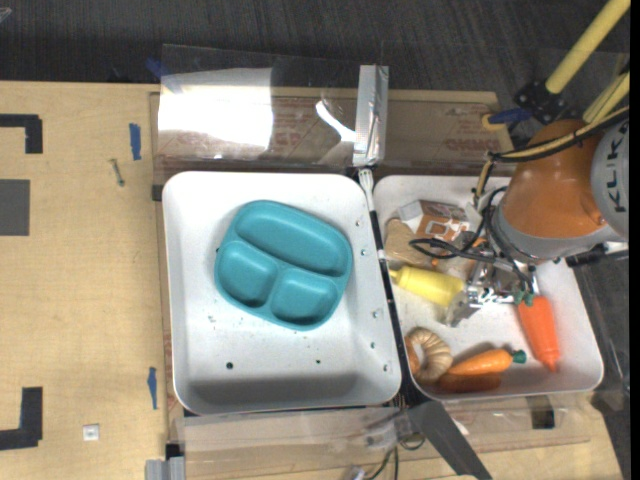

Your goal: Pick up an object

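1. Down in the right bin [585, 368], the gripper [497, 290] hangs above a yellow, banana-like object [428, 285].
2. Whether it is clenched cannot be told.
3. Two orange carrots [540, 330] lie nearby.

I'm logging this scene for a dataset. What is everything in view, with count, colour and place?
Bins: two, white, side by side on the bench.
Divided plate: one, teal, middle of the left bin.
Carrots: two, orange; one by the right bin's right wall, one along its near wall.
Yellow item: one, right bin's left side; kind unclear.
Pastry: one, tan, right bin's near-left corner.
Packet: one, brown, right bin's far side.
Arm: one, grey and orange, over the right bin.
End effector: one, low between the yellow item and the carrot.
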### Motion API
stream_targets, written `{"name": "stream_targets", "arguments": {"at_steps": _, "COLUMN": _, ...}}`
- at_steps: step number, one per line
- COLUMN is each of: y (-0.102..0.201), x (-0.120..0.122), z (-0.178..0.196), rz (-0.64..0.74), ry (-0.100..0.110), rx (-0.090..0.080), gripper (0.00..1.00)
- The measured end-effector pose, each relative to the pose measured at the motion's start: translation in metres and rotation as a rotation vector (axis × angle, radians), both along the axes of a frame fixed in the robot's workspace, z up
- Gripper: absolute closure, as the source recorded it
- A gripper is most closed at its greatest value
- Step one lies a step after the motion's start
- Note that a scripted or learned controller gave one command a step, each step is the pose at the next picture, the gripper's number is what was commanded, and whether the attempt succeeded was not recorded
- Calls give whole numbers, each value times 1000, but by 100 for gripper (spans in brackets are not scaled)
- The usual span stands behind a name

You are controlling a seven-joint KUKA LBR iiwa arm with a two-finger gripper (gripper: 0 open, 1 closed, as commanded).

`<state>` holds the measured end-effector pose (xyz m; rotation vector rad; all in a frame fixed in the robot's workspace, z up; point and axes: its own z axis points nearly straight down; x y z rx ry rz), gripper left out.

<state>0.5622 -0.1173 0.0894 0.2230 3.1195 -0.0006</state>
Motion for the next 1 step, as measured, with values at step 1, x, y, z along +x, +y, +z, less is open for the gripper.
{"name": "stream_targets", "arguments": {"at_steps": 1, "y": -11, "x": 67, "z": 0, "rz": 337, "ry": 26, "rx": 2, "gripper": 0}}
